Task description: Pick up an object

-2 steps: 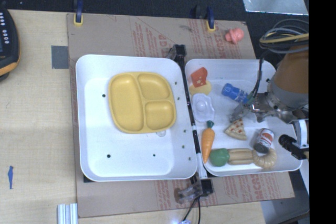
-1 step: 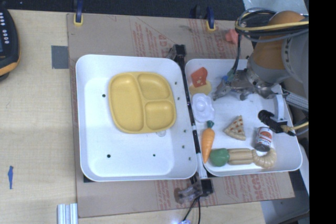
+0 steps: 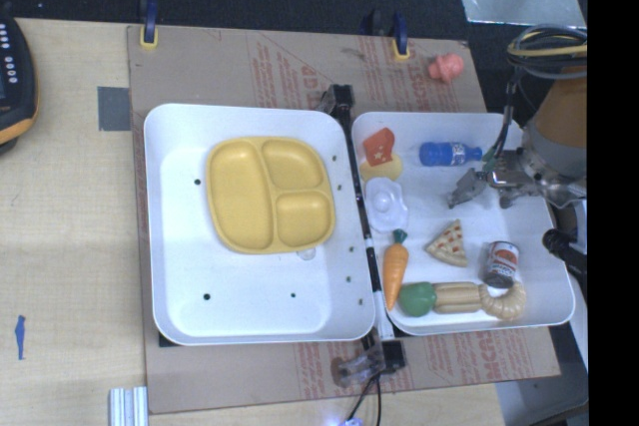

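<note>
Hovering over the right bin (image 3: pixel 559 314) near its right wall, the claw (image 3: pixel 482 186) has its two fingers spread apart with nothing between them; one fingertip points toward the bin's middle at about the level of the blue bottle (image 3: pixel 449 154), the other sits further right, close under the grey wrist and its orange band (image 3: pixel 564 115). Seen from the one camera above the bench, the blue bottle lies on its side near the bin's far wall, just beyond the claw and apart from it. A red-orange toy (image 3: pixel 378 146) stands in the far left corner of that bin, with a small yellow piece (image 3: pixel 383 169) touching its near side and a clear, pale lump (image 3: pixel 385 203) just nearer along the left wall. A pizza slice (image 3: pixel 448 243) lies around the bin's middle, nearer the viewer than the claw. A small can (image 3: pixel 501 264) with a red label stands toward the right wall, and a carrot (image 3: pixel 395 269) lies along the left wall with its green top pointing away. Along the near wall sit a green vegetable (image 3: pixel 417 297), a tan hot-dog shape (image 3: pixel 456 296) beside it, and a pale ring-like pastry (image 3: pixel 504 301) touching the can's base. The left bin (image 3: pixel 175 214) carries a yellow divided plate (image 3: pixel 270 193) toward its far right part. A pink object (image 3: pixel 446 66) rests on the cardboard sheet (image 3: pixel 250 65) beyond the right bin's far wall.
</note>
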`<state>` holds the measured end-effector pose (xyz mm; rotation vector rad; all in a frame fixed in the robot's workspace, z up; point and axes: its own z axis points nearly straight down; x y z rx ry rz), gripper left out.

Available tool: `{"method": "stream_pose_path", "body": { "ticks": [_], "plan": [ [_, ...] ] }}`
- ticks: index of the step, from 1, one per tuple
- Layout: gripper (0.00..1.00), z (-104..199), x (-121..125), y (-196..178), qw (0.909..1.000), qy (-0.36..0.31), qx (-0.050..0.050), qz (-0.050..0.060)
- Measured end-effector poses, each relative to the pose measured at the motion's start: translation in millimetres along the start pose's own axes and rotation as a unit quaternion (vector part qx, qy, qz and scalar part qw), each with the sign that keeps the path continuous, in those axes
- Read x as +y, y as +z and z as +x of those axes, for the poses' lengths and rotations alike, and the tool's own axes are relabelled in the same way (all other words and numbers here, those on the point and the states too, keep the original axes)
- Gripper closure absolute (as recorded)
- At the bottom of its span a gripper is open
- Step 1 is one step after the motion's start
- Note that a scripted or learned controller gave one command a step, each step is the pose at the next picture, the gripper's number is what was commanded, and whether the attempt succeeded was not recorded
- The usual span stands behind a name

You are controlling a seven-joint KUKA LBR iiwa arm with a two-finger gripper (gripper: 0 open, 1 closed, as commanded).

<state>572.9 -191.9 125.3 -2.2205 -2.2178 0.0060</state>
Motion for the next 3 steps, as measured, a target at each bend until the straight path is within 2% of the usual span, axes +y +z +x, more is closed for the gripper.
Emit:
{"method": "stream_pose_path", "body": {
  "ticks": [1,2,3],
  "plan": [
    [0.0,40.2,-54.2,36.1,1.0,-0.002,0.002,0.003],
    [1.0,37.1,-51.0,23.4,1.0,-0.002,0.0,0.0],
    [1.0,138.4,-15.8,-72.4,0.9999,-0.008,0.002,-0.007]
  ]
}}
